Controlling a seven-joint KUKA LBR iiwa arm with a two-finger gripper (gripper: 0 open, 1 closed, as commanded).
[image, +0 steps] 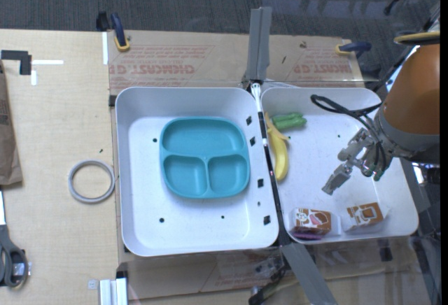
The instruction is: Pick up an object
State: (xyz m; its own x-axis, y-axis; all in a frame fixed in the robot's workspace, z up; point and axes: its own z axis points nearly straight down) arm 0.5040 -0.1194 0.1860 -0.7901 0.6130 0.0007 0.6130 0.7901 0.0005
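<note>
1. my gripper (344, 172) hangs over the middle of the right bin (395, 227), its fingers spread and nothing between them; i read this as a released hand above the bin floor, not yet committed to any item.
2. no single object is named in the task, so i count four candidates, all in the right bin: a banana (279, 154) lying lengthwise against the left wall, a green item (289, 122) just beyond its far end, and two small packets along the near wall, one brown and purple (312, 222) and one brown and white (365, 213).
3. the items sit at the bin's margins, which i judge leaves the centre free for the arm's descent; the near-right packet lies closest below the gripper, though still apart from it.
4. the left bin (133, 178) holds a blue divided plate (206, 157), three compartments, set flat near its centre. i take it as a spare target, well apart from the hand.
5. the two bins touch along a central divider, so anything i lift from the banana's side risks brushing that wall.
6. surface: pale wooden bench (52, 136) with a cardboard sheet (168, 62) under the bins' far side, clamped at its corners. a tape ring (92, 180) rests on the bench left of the bins.
7. room: dark carpet beyond the bench; black cables trail from the arm across the right bin's far corner.
</note>
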